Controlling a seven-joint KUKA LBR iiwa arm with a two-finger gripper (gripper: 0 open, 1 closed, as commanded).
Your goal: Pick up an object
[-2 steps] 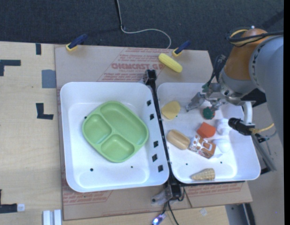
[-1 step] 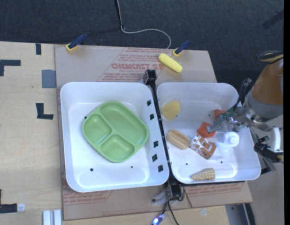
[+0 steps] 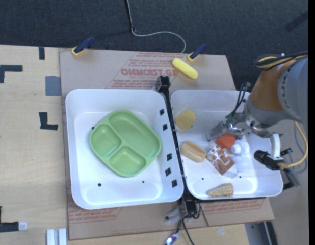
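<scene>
The right bin holds several small items: a pale yellow round piece, a tan bread roll, a brown and white patterned box, an orange-red object and a waffle cone near the front rim. My gripper hangs low over the bin's right half, right at the orange-red object, which lies under its tips. The grey arm with the orange band reaches in from the right.
The left bin holds a green divided plate. A yellow object lies on the cardboard behind the bins, next to two blue and yellow clamps. A black divider strip runs between the bins.
</scene>
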